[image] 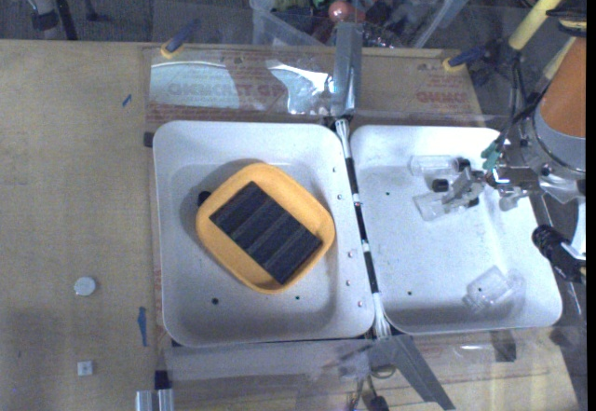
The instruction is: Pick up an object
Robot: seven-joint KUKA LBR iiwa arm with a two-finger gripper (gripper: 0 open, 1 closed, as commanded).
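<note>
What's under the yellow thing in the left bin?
A small dark bit pokes out at the upper-left edge of the yellow thing, lying on the left bin floor. What it is, and anything else beneath, is covered.

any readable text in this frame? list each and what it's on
Red print on the cardboard strip behind the bins, right part: too blurred and appears upside down; not readable.
Pale print under the shiny plastic film, left part: glare hides it; not readable.
Yellow tray with black slats in the left bin: no text seen.
Right bin: no text seen.
</note>
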